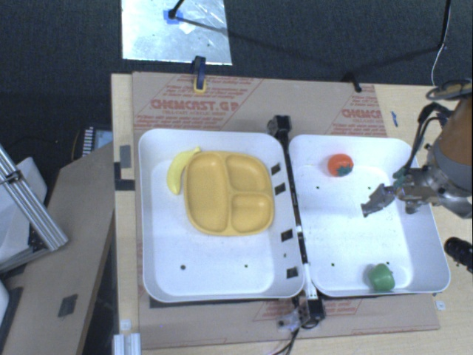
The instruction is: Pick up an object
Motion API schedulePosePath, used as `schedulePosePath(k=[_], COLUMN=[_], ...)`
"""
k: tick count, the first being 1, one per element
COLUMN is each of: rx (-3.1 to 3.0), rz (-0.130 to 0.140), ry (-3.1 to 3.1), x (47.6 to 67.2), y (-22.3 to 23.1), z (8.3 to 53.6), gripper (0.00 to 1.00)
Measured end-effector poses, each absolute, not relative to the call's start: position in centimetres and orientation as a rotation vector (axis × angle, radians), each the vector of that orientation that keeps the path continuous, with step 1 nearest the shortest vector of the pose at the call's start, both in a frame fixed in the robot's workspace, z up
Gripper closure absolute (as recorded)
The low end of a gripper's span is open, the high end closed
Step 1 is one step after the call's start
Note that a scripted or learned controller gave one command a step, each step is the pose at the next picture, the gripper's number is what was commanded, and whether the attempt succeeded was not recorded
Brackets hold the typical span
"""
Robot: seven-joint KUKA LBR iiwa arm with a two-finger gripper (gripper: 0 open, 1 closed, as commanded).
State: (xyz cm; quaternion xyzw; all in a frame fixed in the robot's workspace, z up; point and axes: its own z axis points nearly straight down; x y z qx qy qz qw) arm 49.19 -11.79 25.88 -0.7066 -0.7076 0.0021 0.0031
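Two white bins sit side by side on the table (244, 98), and the camera view looks down on both at a slant. Over in the left bin (159, 265) we've got a yellow divided plate (225, 193), three compartments, lying flat near the middle. Tucked against its upper left edge is a yellow banana (176, 170), curved, touching the plate's rim or just beside it, hard to call which. Across the divider, the right bin (347, 265) carries two small pieces well apart from each other: an orange fruit-like object (340, 165) with a touch of green on it up near the far wall, and a green object (381, 276) down by the near wall toward the right corner. And here's the arm (452, 161), reaching in from the right, cables looping above the wrist. Its end effector (384, 198) hangs over the middle of the right bin, pointing left, between the orange piece and the green one and touching neither. One dark finger (375, 202) juts toward the bin's centre, with a second stub lower right; whether they stand apart or together I cannot tell from this angle, and nothing shows between them. Past the table's far edge, a shiny metal sheet (176, 21) lies on the dark floor
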Motion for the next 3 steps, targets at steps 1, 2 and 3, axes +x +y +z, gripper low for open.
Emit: schedulePosePath(k=[1,2,3], rx=[-2.218,-2.218,-2.219], rz=[-0.002,0.002,0.002], ry=[-2.227,-2.221,-2.22], x=[49.4,50.4,50.2], y=[-11.8,-11.5,-11.7], z=[26.3,21.3,17.1], gripper=[0.0,0.0,0.0])
